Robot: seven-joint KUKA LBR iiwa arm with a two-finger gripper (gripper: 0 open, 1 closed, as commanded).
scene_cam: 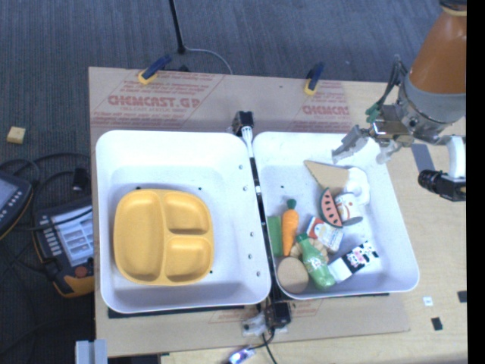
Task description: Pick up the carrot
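The carrot (289,230) is orange with a small green top and lies upright in the view near the left wall of the right bin (402,241). A green vegetable (274,233) presses against its left side. My gripper (367,149) hangs over the bin's far right corner, well up and to the right of the carrot. Its two fingers (345,143) are spread, open, with nothing between them.
Around the carrot lie a watermelon slice (331,207), a tan wedge (327,174), a green bottle (316,264), a tan ball (293,275), a small can (348,208) and a cow-patterned carton (361,258). The left bin (121,158) holds a yellow divided plate (163,235).
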